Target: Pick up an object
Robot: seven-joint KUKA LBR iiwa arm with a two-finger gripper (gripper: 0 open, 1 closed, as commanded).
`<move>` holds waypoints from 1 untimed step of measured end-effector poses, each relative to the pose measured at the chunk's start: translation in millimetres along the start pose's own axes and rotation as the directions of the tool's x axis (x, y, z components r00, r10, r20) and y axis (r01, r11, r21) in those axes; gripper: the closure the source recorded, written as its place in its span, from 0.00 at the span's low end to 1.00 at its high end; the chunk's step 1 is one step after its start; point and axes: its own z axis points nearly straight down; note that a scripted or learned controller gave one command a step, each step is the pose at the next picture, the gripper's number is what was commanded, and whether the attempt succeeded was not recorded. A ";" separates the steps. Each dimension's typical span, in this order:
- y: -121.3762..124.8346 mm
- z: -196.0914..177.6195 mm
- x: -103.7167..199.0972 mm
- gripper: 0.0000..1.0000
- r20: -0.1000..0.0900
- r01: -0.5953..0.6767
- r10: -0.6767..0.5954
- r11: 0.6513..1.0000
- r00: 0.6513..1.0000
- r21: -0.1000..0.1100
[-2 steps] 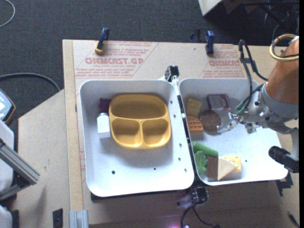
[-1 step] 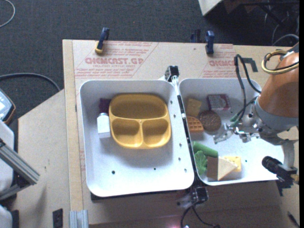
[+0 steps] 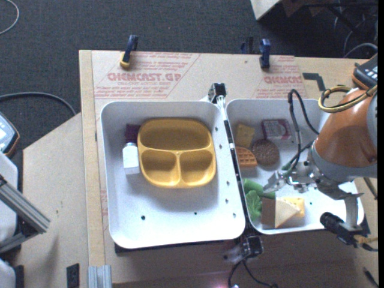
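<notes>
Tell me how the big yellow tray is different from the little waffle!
The yellow tray is far bigger than the waffle. The tray lies in the left bin, and the waffle lies in the right bin among other toy foods. The tray is smooth with three compartments; the waffle has a grid pattern and is more orange. Both lie flat.

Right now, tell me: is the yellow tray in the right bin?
No, the yellow tray lies in the left bin, beside a small white bottle.

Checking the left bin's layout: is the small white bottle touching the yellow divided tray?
Touching: the camera view shows the white bottle pressed against the yellow tray, no gap.
</notes>
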 end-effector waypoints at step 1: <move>-0.4 40.4 0.6 0.00 0.001 0.001 -0.001 1.000 1.000 -0.004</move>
